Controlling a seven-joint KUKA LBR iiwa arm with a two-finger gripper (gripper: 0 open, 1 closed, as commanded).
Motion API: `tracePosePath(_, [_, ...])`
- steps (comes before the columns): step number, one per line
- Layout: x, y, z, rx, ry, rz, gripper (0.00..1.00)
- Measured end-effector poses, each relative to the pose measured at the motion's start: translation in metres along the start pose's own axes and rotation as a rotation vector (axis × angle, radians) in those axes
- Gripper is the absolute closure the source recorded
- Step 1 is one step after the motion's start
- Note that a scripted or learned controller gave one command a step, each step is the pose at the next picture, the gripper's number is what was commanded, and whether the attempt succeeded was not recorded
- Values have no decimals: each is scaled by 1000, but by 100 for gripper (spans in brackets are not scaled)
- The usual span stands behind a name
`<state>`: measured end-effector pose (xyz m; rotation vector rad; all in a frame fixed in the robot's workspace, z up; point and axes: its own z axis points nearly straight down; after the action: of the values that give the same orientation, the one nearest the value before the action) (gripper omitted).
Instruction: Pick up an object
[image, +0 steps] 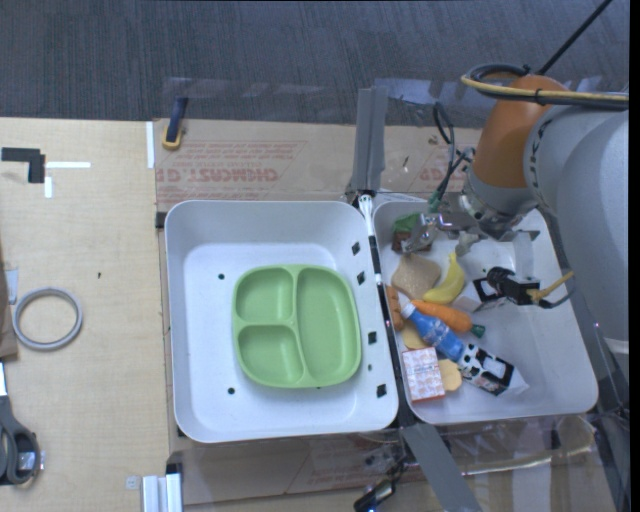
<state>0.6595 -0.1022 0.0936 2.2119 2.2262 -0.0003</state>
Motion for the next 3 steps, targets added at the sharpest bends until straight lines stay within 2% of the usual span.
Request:
tracePosePath(1, [-1,0,-10,-1,-1,-2,100])
tracePosePath(2, [-1,0,-10,-1,-1,-2,0])
tracePosePath(3, [-7,-4,-1,19,7,411,0])
